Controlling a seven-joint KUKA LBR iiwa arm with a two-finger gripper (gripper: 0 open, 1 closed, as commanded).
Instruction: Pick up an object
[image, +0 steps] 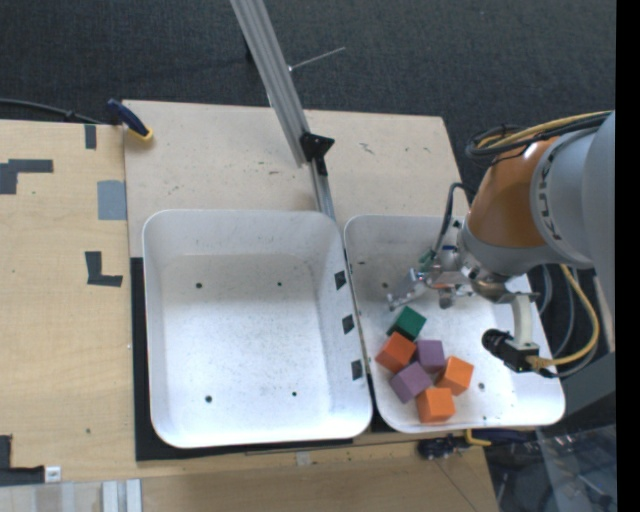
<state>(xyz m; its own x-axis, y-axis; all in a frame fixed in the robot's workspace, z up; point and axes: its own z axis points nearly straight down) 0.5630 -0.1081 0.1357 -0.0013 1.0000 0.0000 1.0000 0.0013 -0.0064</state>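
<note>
Hovering just above green cube (408, 323) in right bin (520, 400), beside clustered orange and purple cubes; claw (425, 285) state: cannot tell. Probably light, rigid, slightly grippy; best pinched across opposite flat faces.

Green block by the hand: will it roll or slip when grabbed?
The green block looks cube-shaped with flat faces, so probably won't roll. It touches an orange block, so pushing may shift both. Likely light; the hand hovers just above it.
</note>
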